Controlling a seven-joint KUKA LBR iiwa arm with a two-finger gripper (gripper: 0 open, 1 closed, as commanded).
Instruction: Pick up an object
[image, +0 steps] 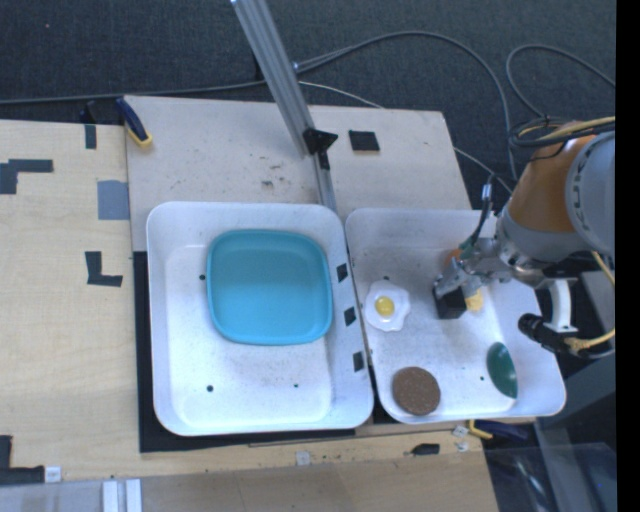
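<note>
I have the grey arm with its orange band reaching in from the right, and its two-finger gripper (453, 298) hangs low over the right-hand shallow white bin (400, 232); the dark fingers point down toward the bin floor, but from this slant I cannot tell whether they stand apart or together, so I make no call there; a small yellow-orange scrap (474, 297) shows just beside the fingers on their right, touching or nearly so, and I cannot say whether it is a toy piece or part of the tool.

Candidates for the pick, then: the flat white fried-egg toy with a yellow yolk (386, 307) lies on the bin floor near the fingers, to their left; the round brown cookie-like disc (415, 390) sits below the fingers, toward the near rim, well apart; the dark green leaf-shaped piece (501, 368) lies below and to the right of the fingers; the square turquoise plastic plate (269, 285) rests in the left-hand white bin (170, 340), far off to the fingers' left.

My read on progress: nothing is visibly lifted; every object I can name lies flat in its bin; the approach looks made, the grasp and the lift I judge not yet done.
</note>
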